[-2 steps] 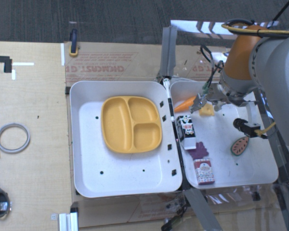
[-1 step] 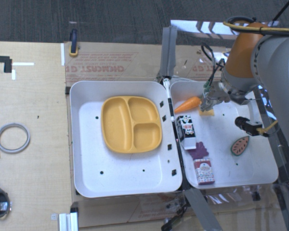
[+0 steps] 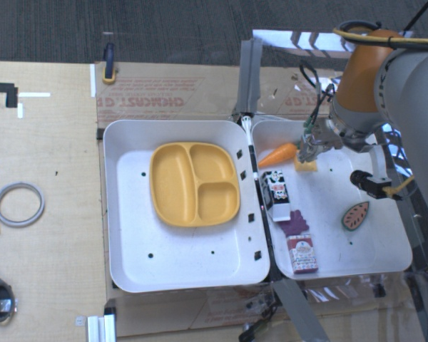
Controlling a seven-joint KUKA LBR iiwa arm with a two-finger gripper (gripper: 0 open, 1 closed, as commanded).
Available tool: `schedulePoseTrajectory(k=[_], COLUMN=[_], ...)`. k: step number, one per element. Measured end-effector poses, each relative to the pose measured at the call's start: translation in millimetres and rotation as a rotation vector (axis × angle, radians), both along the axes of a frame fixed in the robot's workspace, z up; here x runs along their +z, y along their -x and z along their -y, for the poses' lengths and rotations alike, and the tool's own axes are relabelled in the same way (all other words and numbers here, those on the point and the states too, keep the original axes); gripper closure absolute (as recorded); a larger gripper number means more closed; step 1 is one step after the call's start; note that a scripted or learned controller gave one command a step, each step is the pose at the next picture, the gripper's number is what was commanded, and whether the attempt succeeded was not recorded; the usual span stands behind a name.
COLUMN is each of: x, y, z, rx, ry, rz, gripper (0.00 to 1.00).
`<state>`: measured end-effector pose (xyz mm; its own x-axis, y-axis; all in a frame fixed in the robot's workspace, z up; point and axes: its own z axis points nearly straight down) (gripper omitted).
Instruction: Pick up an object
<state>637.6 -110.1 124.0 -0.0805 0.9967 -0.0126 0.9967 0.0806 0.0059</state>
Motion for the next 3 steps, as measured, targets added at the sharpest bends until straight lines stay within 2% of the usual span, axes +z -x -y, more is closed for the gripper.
schedulePoseTrajectory(k=[1, 2, 3], x=[-0.2, 116.0, 31.7], y=[0.0, 10.2, 18.9], z=[-0.5, 46.6, 13.8], rx=[0.001, -0.011, 0.234], ry=[0.0, -0.01, -0.011], rz=[0.0, -0.006, -0.01], gripper=[0.0, 0.0, 0.0])
